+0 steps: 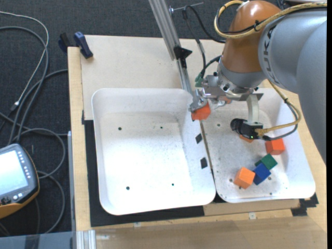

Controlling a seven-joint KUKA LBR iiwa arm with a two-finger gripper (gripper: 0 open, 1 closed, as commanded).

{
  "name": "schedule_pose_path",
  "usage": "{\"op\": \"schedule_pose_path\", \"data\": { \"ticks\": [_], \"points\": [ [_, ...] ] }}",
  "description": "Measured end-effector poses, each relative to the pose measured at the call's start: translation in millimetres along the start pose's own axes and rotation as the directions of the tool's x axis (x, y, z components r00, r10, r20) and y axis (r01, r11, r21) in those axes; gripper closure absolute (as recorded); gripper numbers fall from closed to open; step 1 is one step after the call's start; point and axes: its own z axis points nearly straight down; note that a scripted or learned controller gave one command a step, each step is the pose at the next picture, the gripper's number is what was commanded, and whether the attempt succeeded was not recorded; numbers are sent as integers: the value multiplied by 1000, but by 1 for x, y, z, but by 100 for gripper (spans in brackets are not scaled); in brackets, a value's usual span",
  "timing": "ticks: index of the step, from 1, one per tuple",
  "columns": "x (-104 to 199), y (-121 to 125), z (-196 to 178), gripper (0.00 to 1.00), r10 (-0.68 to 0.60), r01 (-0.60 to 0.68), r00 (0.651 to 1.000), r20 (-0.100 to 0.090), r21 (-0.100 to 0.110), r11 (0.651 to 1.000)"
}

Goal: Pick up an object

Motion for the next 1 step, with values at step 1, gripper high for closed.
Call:
{"op": "schedule_pose_path", "data": {
  "ticks": [1],
  "points": [
    [74,-73,1,100,-3,3,1000,-2,16,1000]
  ]
}}
